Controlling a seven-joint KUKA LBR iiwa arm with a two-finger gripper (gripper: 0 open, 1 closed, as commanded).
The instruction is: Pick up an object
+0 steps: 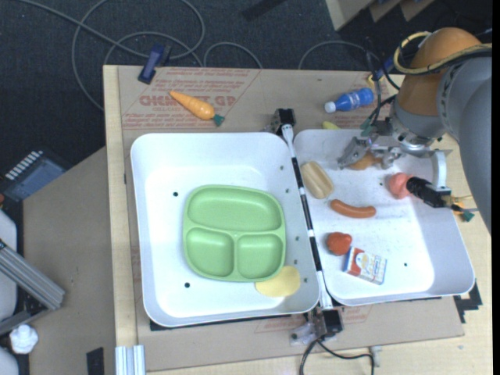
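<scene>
My gripper (pixel 370 151) hangs low over the back of the right bin (pixel 437 276), with the grey arm and its orange band (pixel 437 57) behind it. Directly under the gripper lies a small orange-brown object (pixel 362 162), partly hidden by it; I cannot tell whether they touch. Also in that bin are a tan bread roll (pixel 316 180), a red sausage (pixel 352 208), a red tomato-like piece (pixel 338 243), a small red-and-white carton (pixel 365 266) and a pink piece (pixel 399 184) next to a black part of the tool.
The left bin (pixel 156 178) holds a green divided plate (pixel 234 231) and a yellow piece (pixel 279 283) at its front right. On the bench behind the bins lie a toy carrot (pixel 195 105), a blue bottle (pixel 350 100) and a blue clip (pixel 152 62).
</scene>
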